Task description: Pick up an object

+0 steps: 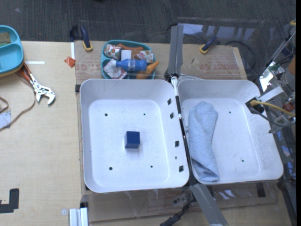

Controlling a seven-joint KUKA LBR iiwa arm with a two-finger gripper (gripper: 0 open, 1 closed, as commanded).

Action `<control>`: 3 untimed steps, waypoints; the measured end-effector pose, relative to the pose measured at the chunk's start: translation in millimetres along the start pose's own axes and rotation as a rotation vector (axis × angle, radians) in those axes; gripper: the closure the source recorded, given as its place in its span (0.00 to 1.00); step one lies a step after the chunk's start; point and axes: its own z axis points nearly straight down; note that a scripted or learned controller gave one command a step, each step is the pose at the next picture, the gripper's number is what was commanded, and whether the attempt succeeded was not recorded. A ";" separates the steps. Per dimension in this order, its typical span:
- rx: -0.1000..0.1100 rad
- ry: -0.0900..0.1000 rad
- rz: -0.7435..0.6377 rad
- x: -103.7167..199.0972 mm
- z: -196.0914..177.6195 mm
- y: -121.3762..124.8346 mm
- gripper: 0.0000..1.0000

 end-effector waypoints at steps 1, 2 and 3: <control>0.000 -0.001 0.142 -10.7 -32.8 20.0 0.00; 0.002 -0.005 0.138 -10.5 -40.5 19.5 1.00; 0.000 0.002 0.103 18.0 117.0 -1.9 1.00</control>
